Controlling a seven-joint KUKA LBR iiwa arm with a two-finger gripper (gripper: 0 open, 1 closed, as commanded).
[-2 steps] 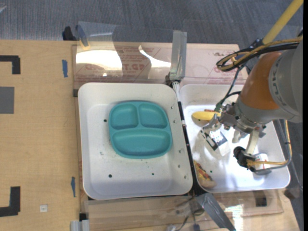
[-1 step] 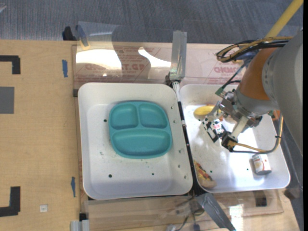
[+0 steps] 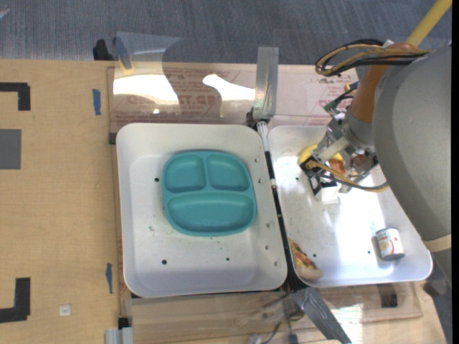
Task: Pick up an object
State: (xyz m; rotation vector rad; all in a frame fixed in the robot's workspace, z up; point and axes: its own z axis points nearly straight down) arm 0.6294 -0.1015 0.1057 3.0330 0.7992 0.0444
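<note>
- The gripper (image 3: 324, 174) is down in the right bin (image 3: 358, 253), near the back left corner. I cannot tell if it is spread or pinched together.
- A small can (image 3: 388, 244), white and red, lies near the front right corner, well apart from the gripper.
- A small colourful thing (image 3: 304, 259) sits by the front left edge.
- A blue-green plate (image 3: 209, 192) lies in the left bin (image 3: 143, 264).

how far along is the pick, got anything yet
Done: the gripper sits low in the right bin, toward its upper left in the view. In hand: nothing I can confirm; no grasp is visible. Left: grasping and lifting. The can and a colourful item lie on that bin's floor, and the teal plate rests in the left bin.
</note>
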